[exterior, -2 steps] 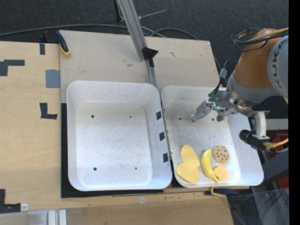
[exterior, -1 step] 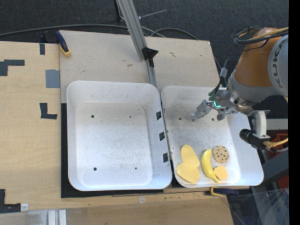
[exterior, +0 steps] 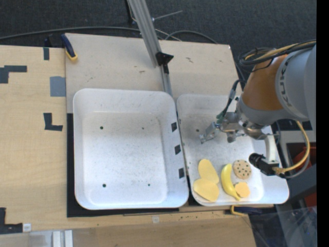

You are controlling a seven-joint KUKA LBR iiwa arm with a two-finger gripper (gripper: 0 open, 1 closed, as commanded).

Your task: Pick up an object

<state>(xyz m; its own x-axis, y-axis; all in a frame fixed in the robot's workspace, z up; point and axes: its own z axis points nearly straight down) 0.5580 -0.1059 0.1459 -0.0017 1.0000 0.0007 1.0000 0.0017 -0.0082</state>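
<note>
The claw (exterior: 209, 133) hangs over the right bin (exterior: 191, 109), how it is set I cannot tell, while near that bin's front edge lie, left to right, a yellow slab (exterior: 206, 181), a banana (exterior: 227, 180) and a cookie (exterior: 241, 169), probably light, stiff toys best pinched across their narrow middles.

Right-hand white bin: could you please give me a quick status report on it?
Two-finger gripper over right-hand white bin, holding nothing visible. Yellow banana, round speckled cookie, pale yellow flat pieces clustered at near end, untouched. Nothing in the way.
</note>
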